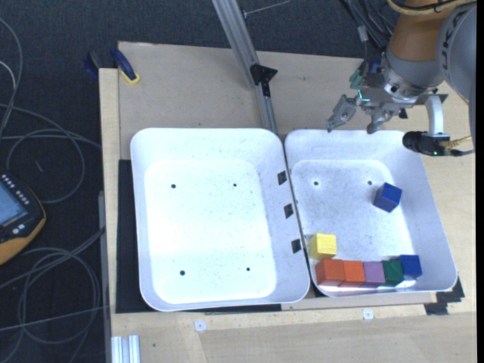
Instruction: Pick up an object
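Biggest thing first: the wooden bench (227, 74) spreads under everything, and on it sit the two white bins side by side. The left bin (151, 150) takes the nine o'clock half of the view, the right bin (302, 146) the three o'clock half, their inner rims touching down the middle.

Up at one o'clock the grey arm with its orange band (416, 25) leans in from the right, and the gripper (354, 119) hangs just over the far rim of the right bin. Its two fingers are spread apart, nothing between them, which to me looks like a hand readied for a grab rather than one carrying anything.

Now the cubes, all in the right bin. A blue cube (388, 197) sits alone toward three o'clock, well apart from the rest and tilted on the floor; I'd call it the easiest target. A yellow cube (324, 244) rests near the inner wall at five o'clock. Just below it, a row hugs the near wall: orange cube (342, 271), purple cube (375, 271), green cube (392, 271) and a second blue cube (411, 265), packed touching, likely slid there by the sloping floor. Nothing lifted yet.
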You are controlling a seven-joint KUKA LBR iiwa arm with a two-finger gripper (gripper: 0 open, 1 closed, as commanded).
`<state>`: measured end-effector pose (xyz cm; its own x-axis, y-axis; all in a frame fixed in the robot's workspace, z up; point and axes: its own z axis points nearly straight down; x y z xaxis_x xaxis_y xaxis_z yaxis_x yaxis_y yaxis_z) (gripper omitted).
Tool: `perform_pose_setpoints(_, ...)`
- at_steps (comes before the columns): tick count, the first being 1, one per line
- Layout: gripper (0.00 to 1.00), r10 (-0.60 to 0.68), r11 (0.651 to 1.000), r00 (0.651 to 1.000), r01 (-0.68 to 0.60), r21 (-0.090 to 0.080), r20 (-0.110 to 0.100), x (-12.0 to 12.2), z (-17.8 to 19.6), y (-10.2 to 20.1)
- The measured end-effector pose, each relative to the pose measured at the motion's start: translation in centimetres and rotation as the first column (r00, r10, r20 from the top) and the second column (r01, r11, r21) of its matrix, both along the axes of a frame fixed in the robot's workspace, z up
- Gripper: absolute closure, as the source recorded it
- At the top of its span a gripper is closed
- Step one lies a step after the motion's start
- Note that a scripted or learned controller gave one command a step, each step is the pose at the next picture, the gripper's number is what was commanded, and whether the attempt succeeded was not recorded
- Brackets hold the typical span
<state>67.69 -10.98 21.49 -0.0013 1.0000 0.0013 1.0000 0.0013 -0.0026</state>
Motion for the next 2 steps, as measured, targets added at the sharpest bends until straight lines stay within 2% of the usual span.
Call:
perform_pose_setpoints(1, 0.00, -0.008, 1.000, 1.000, 0.008, -0.002, -0.004, -10.1, -1.9, -5.8)
perform_pose_setpoints(2, 0.00, 0.000, 1.000, 1.000, 0.000, 0.001, 0.002, -12.7, 1.6, -3.6)
